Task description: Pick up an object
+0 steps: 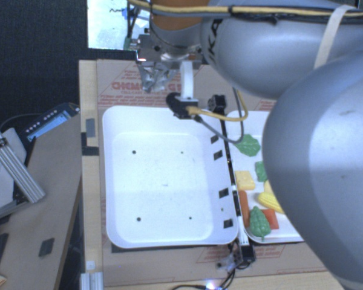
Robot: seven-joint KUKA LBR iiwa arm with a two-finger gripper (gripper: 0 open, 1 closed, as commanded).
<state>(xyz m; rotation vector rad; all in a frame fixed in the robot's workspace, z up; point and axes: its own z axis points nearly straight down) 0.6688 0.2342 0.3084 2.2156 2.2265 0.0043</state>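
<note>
Camera view: gripper (152, 80) hangs above the left bin's (118, 180) upper rim — finger state unreadable — while toy produce (254, 189) lies in the right bin (290, 237), lower right.

Robotics lab or test cell. Indicated by: large grey industrial arm (290, 59) with orange band and routed cabling; two shallow white bins (118, 162) set side by side on a cardboard-covered bench (118, 83); extruded aluminium framing (15, 168) at left; dark floor beyond; toy food pieces (249, 145) as test objects.
</note>
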